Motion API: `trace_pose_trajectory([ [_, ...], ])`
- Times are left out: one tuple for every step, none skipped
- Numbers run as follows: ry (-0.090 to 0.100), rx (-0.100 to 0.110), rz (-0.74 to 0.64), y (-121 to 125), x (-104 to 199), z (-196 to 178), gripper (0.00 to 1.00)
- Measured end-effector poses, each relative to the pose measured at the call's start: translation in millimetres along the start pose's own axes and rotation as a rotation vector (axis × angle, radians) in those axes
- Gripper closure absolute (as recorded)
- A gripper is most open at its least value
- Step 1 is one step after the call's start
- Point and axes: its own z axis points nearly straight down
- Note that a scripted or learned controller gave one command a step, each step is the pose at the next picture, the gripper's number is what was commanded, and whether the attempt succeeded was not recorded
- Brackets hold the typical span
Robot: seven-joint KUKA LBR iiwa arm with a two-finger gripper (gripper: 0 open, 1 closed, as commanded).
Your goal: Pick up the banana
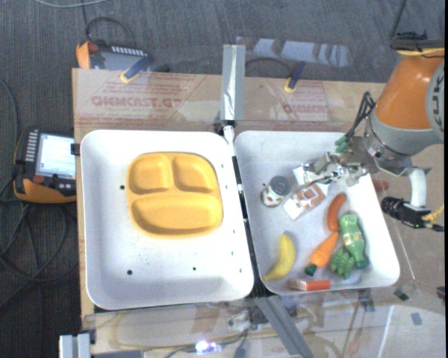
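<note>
The banana [282,256] is yellow and curved. It lies near the front left of the right bin [254,222], close to the bin's left wall. My gripper [319,172] hangs over the back half of the same bin, above a small white and brown card [306,200]. It is well behind and to the right of the banana and does not touch it. The grey arm with its orange band [411,95] reaches in from the right.
Right of the banana lie a carrot [325,249], a green toy [349,243], a red sausage [336,209] and a small red block [310,283]. A small round item [272,192] sits near the card. The left bin [104,267] holds a yellow divided tray [175,192].
</note>
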Motion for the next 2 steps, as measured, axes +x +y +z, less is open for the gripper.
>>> trace_pose_trajectory([
  [-0.003,-0.010,-0.078,-50,61,112,0.00],
  [-0.006,-0.018,-0.071,-87,62,112,0.00],
])
